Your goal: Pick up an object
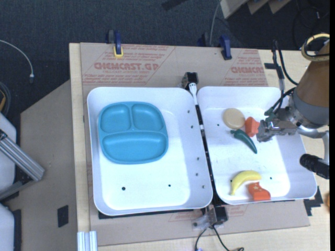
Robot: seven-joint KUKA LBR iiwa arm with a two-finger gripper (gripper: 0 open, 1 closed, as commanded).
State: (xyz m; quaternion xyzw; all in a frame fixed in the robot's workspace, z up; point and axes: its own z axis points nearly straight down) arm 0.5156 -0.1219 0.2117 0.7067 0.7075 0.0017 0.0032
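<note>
1. The bench (157, 61) is a brown board printed with red lettering, and two shallow white bins sit on it side by side.
2. The left bin (141, 192) holds a blue divided plate (134, 133), which lies flat toward the bin's far left part with its three compartments facing up.
3. The right bin (282, 171) holds the small objects, gathered in two groups.
4. Near the bin's far middle lies a round tan piece (234, 118); a red-orange piece (252, 126) is just beside it on the right, and a dark green pepper (245, 139) slants away below them toward the near right.
5. At the bin's near edge a yellow banana (244, 180) curves, and an orange-red piece (258, 192) touches it on its near right side.
6. The arm reaches in from the right, its orange band (316, 82) above the grey wrist.
7. The gripper (269, 127) sits low over the right bin, just right of the red-orange piece and close to the pepper's upper end.
8. Whether the jaws are open or closed I cannot tell, as the metal parts blur together, and nothing can be seen between them.
</note>
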